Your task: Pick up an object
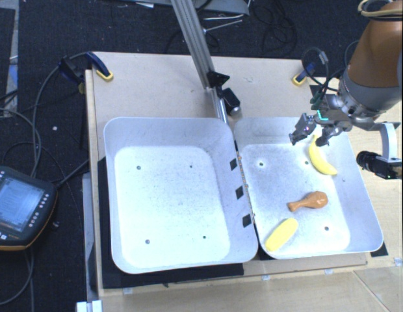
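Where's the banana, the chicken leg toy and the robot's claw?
Curved yellow plastic banana [322,161], camera view, middle of its body.
Brown plastic chicken drumstick [311,201], camera view, its fat end.
Gripper [312,135], camera view, midway between its fingers' tips.

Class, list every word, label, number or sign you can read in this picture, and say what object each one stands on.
None can be read.
The pendant's screen on the floor at the left shows rows of content, too small and blurred to read.
The black tabs along the seam between the two bins carry no legible marks.
The banana, the drumstick toy and the yellow corn-like piece bear no text.
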